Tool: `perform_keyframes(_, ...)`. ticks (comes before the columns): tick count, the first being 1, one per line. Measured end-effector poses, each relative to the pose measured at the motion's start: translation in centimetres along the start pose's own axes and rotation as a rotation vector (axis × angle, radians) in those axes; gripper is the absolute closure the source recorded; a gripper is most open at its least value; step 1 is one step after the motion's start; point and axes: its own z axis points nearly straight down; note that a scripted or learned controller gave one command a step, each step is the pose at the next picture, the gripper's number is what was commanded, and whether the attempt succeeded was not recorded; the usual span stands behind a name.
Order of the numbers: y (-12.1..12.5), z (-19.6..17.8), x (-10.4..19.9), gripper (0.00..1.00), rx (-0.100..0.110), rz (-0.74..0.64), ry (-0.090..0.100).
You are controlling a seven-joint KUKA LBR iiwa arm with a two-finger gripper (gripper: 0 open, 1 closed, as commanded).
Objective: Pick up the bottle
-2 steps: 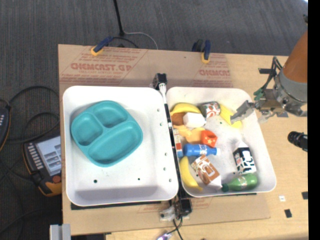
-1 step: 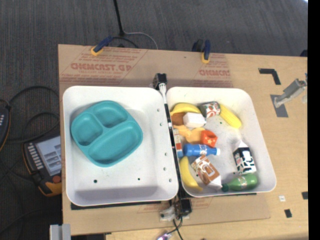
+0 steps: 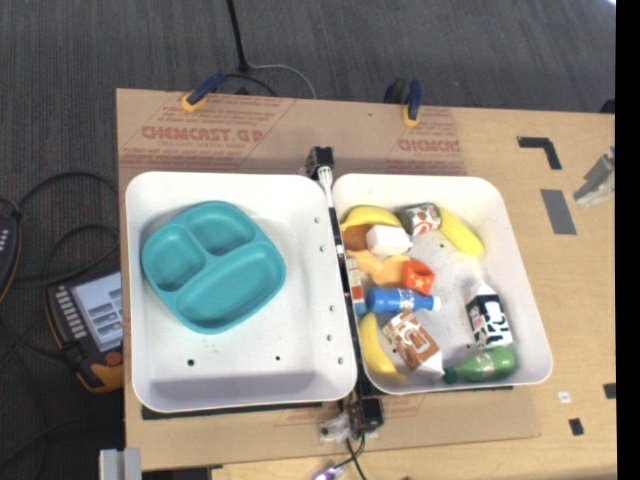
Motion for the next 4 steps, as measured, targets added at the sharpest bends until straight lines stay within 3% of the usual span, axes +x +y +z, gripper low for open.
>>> perform_keyframes(1,6.8,12.7,3.6,1.00,0.003,-0.124,0.006)
perform_keyframes(2,3.4,-3.1,-0.5,1.00,-0.002,-0.282,0.000)
perform_keyframes(3,8.4,-3.7,3.2,1.00,-0.003,-0.928,0.001)
perform_keyframes(4,12.6,1.6,7.5,1.00,-0.004,-1.295,0.003)
